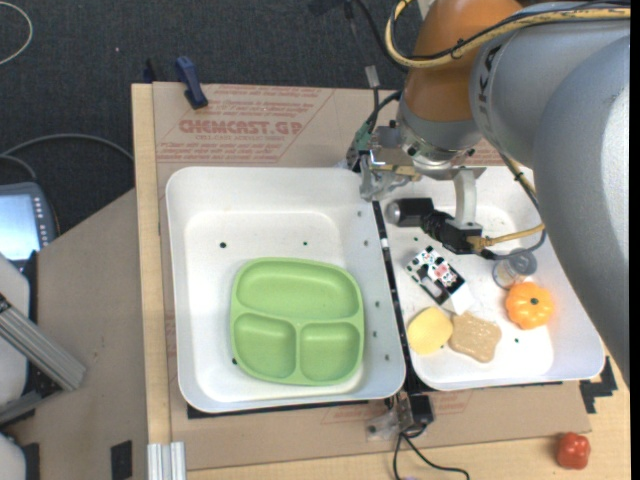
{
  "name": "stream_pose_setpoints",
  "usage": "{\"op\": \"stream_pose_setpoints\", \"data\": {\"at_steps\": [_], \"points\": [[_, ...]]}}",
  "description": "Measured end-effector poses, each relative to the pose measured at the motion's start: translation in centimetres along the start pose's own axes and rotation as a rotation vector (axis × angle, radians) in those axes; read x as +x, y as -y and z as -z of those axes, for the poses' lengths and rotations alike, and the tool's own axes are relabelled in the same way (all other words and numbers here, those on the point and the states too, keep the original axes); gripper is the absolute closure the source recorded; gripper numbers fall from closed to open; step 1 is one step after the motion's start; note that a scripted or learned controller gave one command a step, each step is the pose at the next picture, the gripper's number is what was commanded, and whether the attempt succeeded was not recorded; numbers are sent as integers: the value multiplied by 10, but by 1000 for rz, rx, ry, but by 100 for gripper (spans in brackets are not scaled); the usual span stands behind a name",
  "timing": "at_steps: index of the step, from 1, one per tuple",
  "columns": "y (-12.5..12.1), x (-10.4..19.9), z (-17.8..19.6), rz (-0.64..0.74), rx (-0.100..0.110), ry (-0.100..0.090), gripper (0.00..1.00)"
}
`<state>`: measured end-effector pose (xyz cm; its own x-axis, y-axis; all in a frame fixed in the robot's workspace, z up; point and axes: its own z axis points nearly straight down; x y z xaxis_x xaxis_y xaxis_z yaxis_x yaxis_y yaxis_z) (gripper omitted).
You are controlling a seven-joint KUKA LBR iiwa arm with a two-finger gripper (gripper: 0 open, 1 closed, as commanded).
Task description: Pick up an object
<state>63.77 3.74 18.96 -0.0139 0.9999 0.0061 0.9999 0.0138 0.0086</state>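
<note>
The right bin (560,363) holds a black-and-white patterned small box (436,272), a yellow round piece (429,330), a tan toast-shaped piece (475,337), an orange pumpkin (528,305) and a small grey disc (518,265). My gripper (384,175) hangs over the far left corner of that bin, close to the wall between the bins. It is up and left of the patterned box and apart from all the objects. The wrist and arm hide the back part of the right bin.
In the left bin (200,228) lies a green divided plate (297,319). A red object (572,450) sits on the bench outside the bins at the front right. A blue clamp (190,81) stands at the board's far left.
</note>
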Motion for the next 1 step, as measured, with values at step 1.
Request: {"op": "stream_pose_setpoints", "data": {"at_steps": [1], "points": [[19, 51, 252, -8, -13, 2, 100]]}}
